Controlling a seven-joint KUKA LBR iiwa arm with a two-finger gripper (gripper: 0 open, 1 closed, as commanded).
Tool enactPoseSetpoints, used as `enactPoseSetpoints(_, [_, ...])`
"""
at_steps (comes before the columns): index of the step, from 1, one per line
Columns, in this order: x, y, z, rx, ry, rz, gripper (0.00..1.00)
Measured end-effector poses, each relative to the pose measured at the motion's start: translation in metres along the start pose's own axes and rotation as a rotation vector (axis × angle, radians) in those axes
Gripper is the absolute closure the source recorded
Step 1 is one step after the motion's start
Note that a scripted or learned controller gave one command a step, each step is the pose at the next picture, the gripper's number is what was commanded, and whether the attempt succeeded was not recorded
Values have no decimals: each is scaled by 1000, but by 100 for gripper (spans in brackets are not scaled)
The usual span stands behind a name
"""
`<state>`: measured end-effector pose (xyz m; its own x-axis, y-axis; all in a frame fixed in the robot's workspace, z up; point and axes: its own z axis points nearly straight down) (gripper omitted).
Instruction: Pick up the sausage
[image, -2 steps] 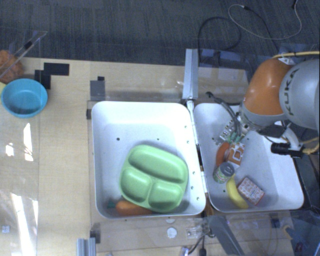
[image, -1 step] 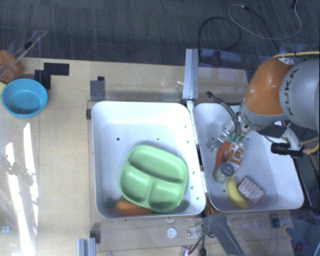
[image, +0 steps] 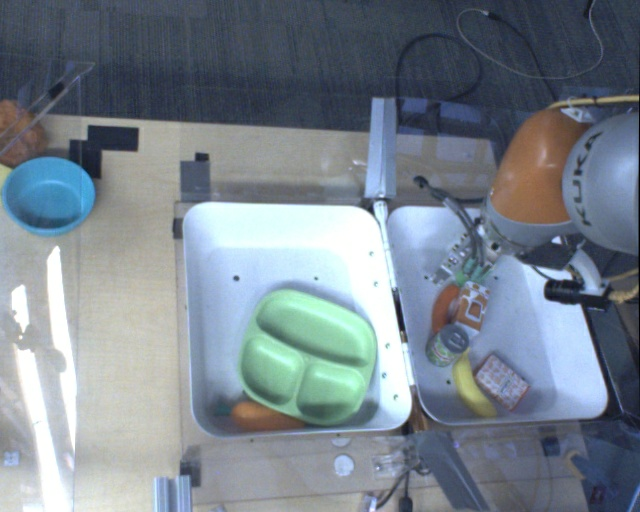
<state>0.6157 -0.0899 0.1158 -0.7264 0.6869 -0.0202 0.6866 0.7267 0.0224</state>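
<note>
Camera view – claw: the claw (image: 462, 262) hangs over the upper left part of the right bin (image: 590, 400), below the arm's orange band. I cannot tell from here whether it is apart or together, and I see nothing held in it.
Camera view – sausage: I take the orange-brown, elongated piece (image: 262, 415) at the near edge of the left bin (image: 210, 250) to be the sausage, though it is small and partly tucked under the green divided plate (image: 308, 355).
Camera view – key relation: the sausage lies well apart from the claw – down and to the left in this view, across the wall between the two bins. Its long axis runs roughly left to right along the bin's near wall.
Camera view – near the claw instead: an orange carrot-like piece (image: 442, 306), a small orange-and-white box (image: 473, 306), a can (image: 447, 345), a banana (image: 470, 386) and a patterned box (image: 500, 380).
Camera view – writing: both boxes carry print, too small for me to read; no brand can be made out.
Camera view – table: a blue bowl (image: 48, 195) sits far left on the table (image: 100, 350).
</note>
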Motion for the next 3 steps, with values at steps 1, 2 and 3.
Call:
enactPoseSetpoints(1, [0, 0, 0, 0, 0, 0, 0])
enactPoseSetpoints(2, [3, 1, 26, 12, 12, -219, 0])
enactPoseSetpoints(3, [2, 5, 12, 6, 7, -218, 100])
